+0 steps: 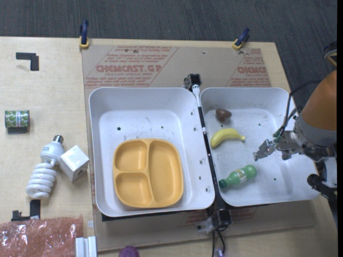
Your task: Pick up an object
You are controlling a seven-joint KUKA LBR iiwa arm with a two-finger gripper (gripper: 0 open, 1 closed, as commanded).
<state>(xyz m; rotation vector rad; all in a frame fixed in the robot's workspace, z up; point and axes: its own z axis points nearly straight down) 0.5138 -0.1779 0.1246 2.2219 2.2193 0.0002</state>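
Three loose things lie in the right bin (278, 189): a banana (226, 137) near the bin's middle-left, a small brown object (223, 113) just beyond it toward the far wall, and a green bottle (238, 176) on its side near the front-left corner, cap end pointing at the divider. All three rest on the bin floor, apart from one another

Pincer (263, 151) hangs over the right bin, right of the banana and above-right of the bottle, touching neither. Nothing between its fingers. Fingers too small and blurred to judge; cannot tell whether apart or together

Arm (321, 114) enters from the right, orange band over the bin's right wall

Left bin (102, 143) holds a yellow tray (148, 172) with three compartments, lying flat toward the front

Both bins sit on a brown board (134, 63) held by two blue clamps (83, 32) at its far edge

On the tabletop (43, 90) left of the bins: a small green can (17, 120), a spiral bulb (44, 171), a white cube (74, 163) touching the bulb's base, a pinkish bag (40, 237) at the front-left corner
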